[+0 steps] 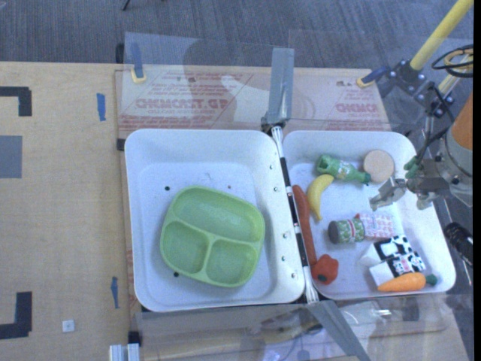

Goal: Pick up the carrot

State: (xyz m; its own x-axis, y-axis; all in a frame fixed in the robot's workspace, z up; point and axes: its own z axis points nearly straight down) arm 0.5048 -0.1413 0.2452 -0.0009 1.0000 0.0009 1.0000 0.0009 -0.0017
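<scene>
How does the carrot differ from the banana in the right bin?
The carrot is orange with a green stem end; the banana is yellow. The carrot lies near the front right corner of the right bin, beside a black-and-white carton, while the banana lies farther back towards the left side. The carrot is straight and tapered; the banana curves. Both look like toy food.

Orange carrot (403, 282) with green tip, black-and-white patterned carton (400, 257), green tray (211, 236), seemingly red pepper (326, 268).
</scene>
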